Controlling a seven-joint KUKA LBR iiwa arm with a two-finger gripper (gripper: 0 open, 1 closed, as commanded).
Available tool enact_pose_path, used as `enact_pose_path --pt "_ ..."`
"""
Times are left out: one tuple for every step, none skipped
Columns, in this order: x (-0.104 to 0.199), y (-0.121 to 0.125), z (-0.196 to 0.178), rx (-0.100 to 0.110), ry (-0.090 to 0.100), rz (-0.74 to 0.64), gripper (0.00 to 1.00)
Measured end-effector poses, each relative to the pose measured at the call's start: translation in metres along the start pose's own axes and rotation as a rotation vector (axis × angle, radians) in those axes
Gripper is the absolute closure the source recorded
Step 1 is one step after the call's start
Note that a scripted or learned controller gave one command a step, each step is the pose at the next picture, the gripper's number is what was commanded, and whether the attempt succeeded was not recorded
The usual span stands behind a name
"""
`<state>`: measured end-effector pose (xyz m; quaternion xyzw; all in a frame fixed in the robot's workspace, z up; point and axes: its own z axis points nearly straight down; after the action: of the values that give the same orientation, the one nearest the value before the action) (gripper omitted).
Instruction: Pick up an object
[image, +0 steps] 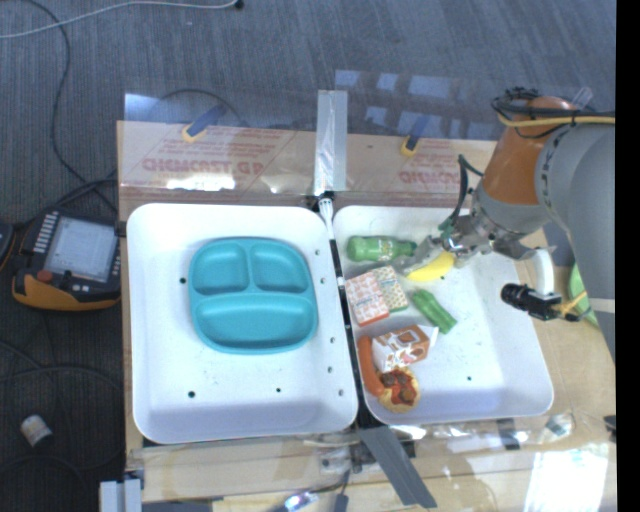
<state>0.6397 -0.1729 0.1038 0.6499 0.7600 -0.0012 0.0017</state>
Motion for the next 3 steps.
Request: enact_pose_path --pt "-0.032 -0.012 -0.09 0.002 0.003 -0.018 1.0" --pt "-0.032 -0.012 -0.09 0.003 0.003 -0.018 0.0" --pt "-0.012 -0.032 0.01 0.001 0.004 0.009 0.0"
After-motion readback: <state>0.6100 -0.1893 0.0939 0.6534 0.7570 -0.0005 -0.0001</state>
